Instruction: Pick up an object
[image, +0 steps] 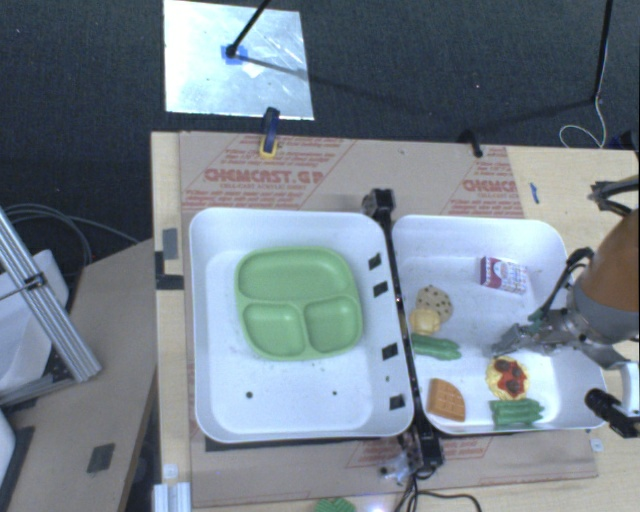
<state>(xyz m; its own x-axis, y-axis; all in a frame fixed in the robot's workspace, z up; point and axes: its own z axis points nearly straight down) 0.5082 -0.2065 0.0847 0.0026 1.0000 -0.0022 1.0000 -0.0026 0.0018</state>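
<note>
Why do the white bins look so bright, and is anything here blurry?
In the camera view, light from above washes out the right bin and left bin, flattening their walls; the foil sheet beyond the bench glares; the arm at the frame's right looks soft; the green tray stays crisp.

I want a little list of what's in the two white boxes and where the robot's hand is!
left bin: green plastic divided plate
right bin: small red-and-white carton, brown speckled cookie, yellow round toy piece, green toy pickle, orange waffle toy, yellow pizza toy with red topping, green toy beans
gripper: low over the right bin, just above the pizza toy
</note>
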